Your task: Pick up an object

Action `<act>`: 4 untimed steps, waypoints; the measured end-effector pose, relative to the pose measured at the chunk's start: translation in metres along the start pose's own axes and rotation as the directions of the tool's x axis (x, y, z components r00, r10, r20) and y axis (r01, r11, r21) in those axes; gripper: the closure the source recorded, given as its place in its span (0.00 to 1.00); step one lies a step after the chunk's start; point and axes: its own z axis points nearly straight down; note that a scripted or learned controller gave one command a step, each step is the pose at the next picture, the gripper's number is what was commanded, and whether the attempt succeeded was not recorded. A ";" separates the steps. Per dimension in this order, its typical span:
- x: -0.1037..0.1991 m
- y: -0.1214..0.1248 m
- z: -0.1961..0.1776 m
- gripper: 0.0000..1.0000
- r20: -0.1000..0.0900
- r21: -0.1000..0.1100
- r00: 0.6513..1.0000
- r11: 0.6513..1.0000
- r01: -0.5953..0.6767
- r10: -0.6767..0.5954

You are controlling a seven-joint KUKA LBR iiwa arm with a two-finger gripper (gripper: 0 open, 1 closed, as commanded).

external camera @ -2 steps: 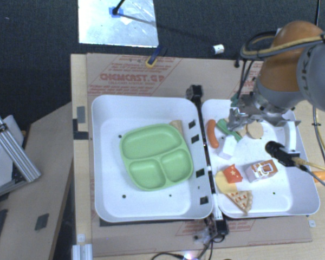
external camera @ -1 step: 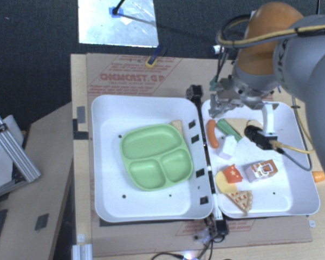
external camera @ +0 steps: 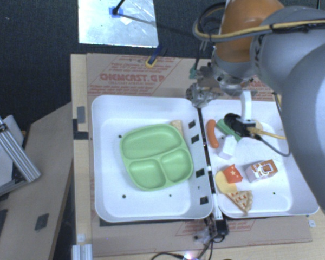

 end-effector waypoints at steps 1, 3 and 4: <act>0.007 -0.006 0.017 1.00 0.001 0.004 1.000 1.000 -0.002 0.002; 0.007 0.002 0.013 1.00 0.001 0.002 1.000 1.000 -0.003 0.003; -0.004 0.005 0.007 1.00 0.002 0.002 1.000 1.000 -0.007 0.007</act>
